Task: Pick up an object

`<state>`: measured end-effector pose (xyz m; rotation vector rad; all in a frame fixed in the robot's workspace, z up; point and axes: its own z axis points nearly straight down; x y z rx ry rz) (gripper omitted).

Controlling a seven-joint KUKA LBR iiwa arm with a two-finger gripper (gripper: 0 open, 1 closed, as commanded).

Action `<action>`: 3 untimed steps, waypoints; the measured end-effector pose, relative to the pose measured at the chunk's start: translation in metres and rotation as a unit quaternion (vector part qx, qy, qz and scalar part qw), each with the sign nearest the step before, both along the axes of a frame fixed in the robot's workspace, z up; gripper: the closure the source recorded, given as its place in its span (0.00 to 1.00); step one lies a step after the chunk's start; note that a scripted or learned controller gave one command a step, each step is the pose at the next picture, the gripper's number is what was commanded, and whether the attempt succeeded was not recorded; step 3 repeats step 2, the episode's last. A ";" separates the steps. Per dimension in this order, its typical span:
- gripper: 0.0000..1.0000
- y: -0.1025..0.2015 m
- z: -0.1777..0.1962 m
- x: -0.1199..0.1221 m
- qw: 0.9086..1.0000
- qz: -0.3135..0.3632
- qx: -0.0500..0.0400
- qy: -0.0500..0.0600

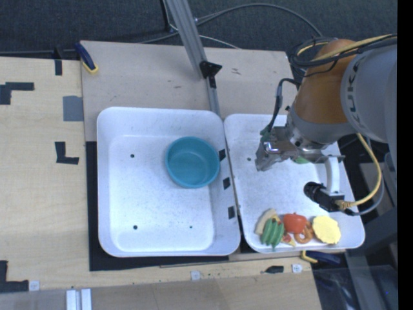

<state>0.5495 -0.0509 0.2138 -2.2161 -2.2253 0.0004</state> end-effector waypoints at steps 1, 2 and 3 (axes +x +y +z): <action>1.00 0.058 0.011 0.005 1.000 0.001 0.000 0.000; 1.00 0.113 0.021 0.013 1.000 0.001 0.000 0.000; 1.00 0.113 0.021 0.013 1.000 0.001 0.000 0.000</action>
